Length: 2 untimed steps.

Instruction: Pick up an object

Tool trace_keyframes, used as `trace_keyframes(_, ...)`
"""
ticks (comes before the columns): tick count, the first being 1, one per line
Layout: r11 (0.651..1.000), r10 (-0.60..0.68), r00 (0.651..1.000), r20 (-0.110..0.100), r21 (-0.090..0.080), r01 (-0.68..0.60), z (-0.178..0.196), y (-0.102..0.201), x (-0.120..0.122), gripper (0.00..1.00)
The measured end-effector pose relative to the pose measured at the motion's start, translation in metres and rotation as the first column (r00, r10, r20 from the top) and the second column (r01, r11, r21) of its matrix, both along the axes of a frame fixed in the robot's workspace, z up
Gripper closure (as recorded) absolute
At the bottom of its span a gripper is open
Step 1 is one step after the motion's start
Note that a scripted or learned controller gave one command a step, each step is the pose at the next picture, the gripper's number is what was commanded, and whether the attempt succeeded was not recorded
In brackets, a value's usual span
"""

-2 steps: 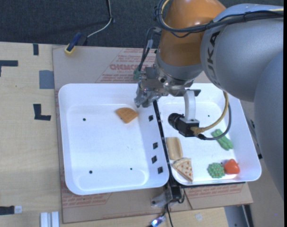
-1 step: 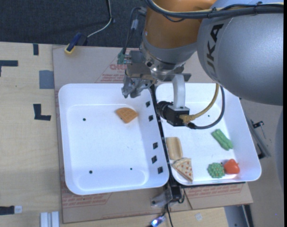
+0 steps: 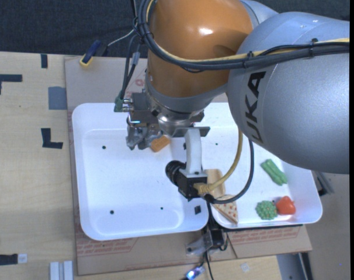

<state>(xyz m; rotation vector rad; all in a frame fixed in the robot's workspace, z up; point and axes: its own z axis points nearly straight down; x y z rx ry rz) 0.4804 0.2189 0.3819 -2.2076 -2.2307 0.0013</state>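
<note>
While the arm [image 3: 270, 80] fills the upper right of the frame, we see the tool [image 3: 143, 137] low over the upper part of the left bin [image 3: 107, 214], frame centre. A small orange-brown block [image 3: 160, 143] sits at the tool's right side, touching or just beside it; we cannot tell if it is gripped or if the tool is open or closed. Right bin [image 3: 308, 212], lower right: green pod [image 3: 274, 171], broccoli [image 3: 266, 209], red piece [image 3: 286, 205], pizza-like wedge [image 3: 228, 210] at its left rim. Both bins sit on the counter [image 3: 25, 174].
</note>
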Motion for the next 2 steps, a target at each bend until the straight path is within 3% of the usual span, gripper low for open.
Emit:
trace_keyframes(1,1.000,-0.008,1.000,-0.002,-0.005,0.008,-0.0442,0.0152,0.0264,1.00)
trace_keyframes(2,1.000,-0.008,1.000,0.001,-0.003,0.008,-0.0411,0.0143,0.0260,0.00)
